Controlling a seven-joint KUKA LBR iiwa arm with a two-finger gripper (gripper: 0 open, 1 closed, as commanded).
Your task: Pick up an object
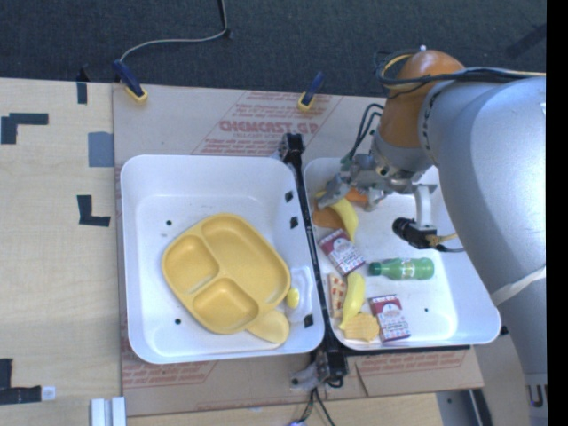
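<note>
Cardboard-covered bench with two shallow white plastic bins set side by side

A yellow compartmented plastic tray [226,272] is seen lying in the left bin [142,185]. The right bin [461,318] is occupied by a green plastic bottle [404,269] on its side, a yellow toy banana [354,293], two small red-and-white packets [342,252] and an orange rounded object [327,216]. The two-finger gripper [353,188] is lowered over the far-left part of the right bin, just above the orange object; its finger state cannot be told

We see the bench [53,238] bearing cardboard [222,122], with two white bins, left [142,264] and right [461,318], side by side.
</note>
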